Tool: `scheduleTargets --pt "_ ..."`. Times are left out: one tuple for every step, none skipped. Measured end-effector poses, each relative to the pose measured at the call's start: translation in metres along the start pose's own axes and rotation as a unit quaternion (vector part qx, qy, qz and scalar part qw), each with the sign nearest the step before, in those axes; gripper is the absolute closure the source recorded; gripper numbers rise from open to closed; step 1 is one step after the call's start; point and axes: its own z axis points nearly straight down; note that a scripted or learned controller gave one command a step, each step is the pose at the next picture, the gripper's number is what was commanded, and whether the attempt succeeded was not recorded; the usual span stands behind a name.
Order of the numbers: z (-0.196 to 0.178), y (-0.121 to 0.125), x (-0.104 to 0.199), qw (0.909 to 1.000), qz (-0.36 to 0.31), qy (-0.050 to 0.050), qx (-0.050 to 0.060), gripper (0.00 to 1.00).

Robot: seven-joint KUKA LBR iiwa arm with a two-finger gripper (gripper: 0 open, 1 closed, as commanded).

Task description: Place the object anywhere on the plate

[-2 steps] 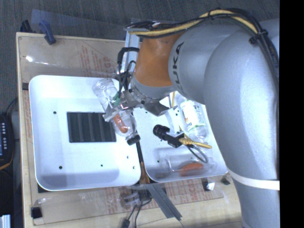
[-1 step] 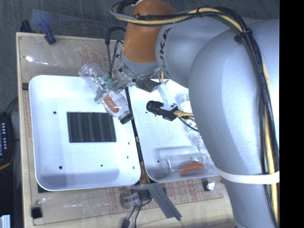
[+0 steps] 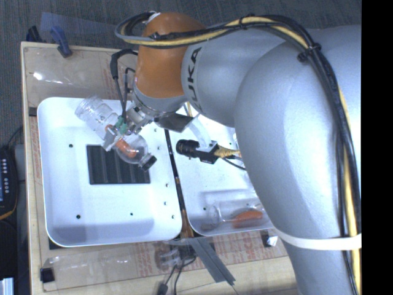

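Operator: End effector (image 3: 126,131) status?
Legend: You cannot tell whether it is wide, narrow or holding; it hangs over the upper middle of the left bin (image 3: 55,214), with clear parts blurring its tip.
Operator: Object?
Legend: You see a small orange object (image 3: 126,146) just below it, at the upper right corner of the dark ribbed plate (image 3: 113,165). A second orange piece (image 3: 249,216) lies in the right bin (image 3: 202,189).

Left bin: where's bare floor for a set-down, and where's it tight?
In the left bin, bare floor runs along the near wall below the black slatted plate, plus a strip left of it. It is crowded at the plate's upper right, where the gripper hangs with clear plastic beside it.
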Motion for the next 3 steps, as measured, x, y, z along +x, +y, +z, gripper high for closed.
scheduleTargets --pt "-0.002 -0.007 -0.049 0.9965 -0.084 -0.002 -0.003 1.0" --pt "-0.001 -0.01 -0.015 0.9813 -0.193 0.0 -0.001 1.0" --pt "-0.001 -0.01 -0.015 0.9814 -0.192 -0.001 -0.001 0.0"
